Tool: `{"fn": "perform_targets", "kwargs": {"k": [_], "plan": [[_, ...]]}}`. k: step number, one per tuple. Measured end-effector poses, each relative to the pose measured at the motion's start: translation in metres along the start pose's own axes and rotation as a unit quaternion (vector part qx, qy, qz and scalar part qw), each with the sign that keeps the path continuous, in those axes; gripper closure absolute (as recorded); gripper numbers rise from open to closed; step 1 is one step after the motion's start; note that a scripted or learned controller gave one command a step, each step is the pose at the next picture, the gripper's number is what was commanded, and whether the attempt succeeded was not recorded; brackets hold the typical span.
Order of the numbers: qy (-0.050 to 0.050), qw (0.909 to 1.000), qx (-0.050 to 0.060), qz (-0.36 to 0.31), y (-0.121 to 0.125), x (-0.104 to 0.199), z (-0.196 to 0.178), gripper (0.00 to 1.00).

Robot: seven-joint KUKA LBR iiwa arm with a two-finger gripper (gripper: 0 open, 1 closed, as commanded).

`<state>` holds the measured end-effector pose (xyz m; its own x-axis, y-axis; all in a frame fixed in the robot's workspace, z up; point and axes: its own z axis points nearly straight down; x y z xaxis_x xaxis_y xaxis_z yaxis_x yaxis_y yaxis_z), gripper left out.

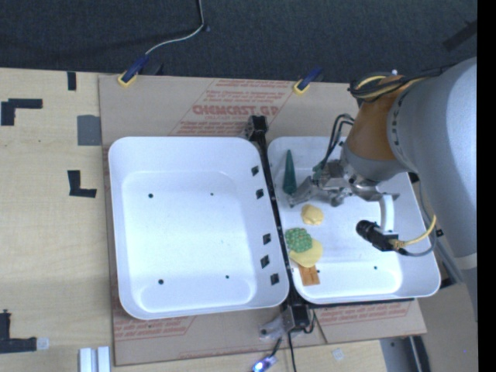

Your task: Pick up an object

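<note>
The right bin [403,281] holds a few small objects. A dark green cone-shaped piece [288,172] stands near the bin's left wall. A pale yellow lump [312,215] lies in the middle. Below it a green bumpy ball [297,239] rests against a yellow piece [308,253], with an orange block [309,274] at the front. My gripper [316,191] hangs low over the bin, just above the yellow lump and to the right of the green cone. Nothing is visibly in its grasp.
The left bin [124,208] sits beside the right one, with a black divider strip [267,208] between them. My grey arm with its orange band [370,126] covers the right bin's far right part. A black cable connector [373,234] hangs over the bin.
</note>
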<state>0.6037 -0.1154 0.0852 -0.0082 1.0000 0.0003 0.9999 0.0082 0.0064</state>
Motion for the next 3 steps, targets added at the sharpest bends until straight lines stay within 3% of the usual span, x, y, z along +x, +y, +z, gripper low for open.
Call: {"fn": "perform_targets", "kwargs": {"k": [1, 2, 3], "plan": [[-0.001, 1.0000, 0.004, 0.007, -0.081, -0.056, -0.001, 0.00], [-0.002, 1.0000, -0.006, 0.000, 0.048, -0.038, -0.094, 0.00], [-0.003, 1.0000, -0.006, 0.003, 0.040, -0.025, -0.403, 0.00]]}}
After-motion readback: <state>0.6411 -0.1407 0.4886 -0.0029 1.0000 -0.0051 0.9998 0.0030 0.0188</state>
